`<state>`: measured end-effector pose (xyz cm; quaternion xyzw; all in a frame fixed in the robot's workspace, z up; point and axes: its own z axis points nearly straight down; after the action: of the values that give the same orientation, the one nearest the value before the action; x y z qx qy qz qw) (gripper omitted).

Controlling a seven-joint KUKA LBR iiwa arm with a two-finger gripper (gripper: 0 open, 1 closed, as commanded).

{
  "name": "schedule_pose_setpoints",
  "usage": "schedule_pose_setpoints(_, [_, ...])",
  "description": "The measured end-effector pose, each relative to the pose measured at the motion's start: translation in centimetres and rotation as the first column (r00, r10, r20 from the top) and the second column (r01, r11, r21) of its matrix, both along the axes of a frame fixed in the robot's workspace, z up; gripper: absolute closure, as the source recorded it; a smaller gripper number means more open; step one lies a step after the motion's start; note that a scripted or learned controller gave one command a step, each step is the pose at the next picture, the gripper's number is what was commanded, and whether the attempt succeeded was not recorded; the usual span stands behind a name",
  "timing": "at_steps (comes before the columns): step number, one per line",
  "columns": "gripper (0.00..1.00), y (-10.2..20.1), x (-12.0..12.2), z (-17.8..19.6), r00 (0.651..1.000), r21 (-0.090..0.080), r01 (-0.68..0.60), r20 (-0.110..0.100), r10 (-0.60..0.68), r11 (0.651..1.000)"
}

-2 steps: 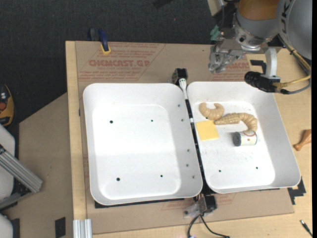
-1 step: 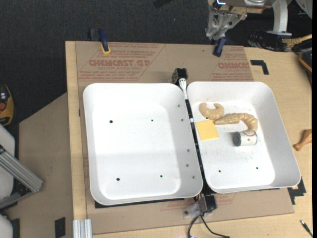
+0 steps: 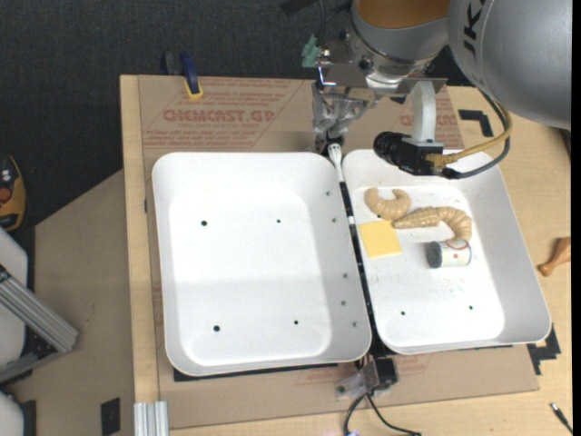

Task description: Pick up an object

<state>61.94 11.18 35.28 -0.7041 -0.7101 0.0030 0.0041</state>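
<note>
1. The gripper (image 3: 334, 139) is hanging at 12 o'clock, over the top of the wall between the two bins. I cannot tell its state.
2. A tan curvy toy (image 3: 418, 211), a yellow square (image 3: 379, 240) and a small white tube (image 3: 449, 255) are lying in the right bin (image 3: 508, 307).
3. The left bin (image 3: 182, 334) is sitting at 9 o'clock.
</note>
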Motion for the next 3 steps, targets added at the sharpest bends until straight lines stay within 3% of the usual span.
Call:
schedule_pose_setpoints(1, [1.0,5.5,4.3,19.3,0.999,0.003,0.003,0.032,-0.003,1.0])
schedule_pose_setpoints(2, [1.0,9.7,-3.4,16.3,1.0,0.0,0.001,0.005,-0.001,1.0])
schedule_pose_setpoints(3, [1.0,11.4,-9.6,8.9,1.0,-0.005,0.004,-0.001,-0.004,1.0])
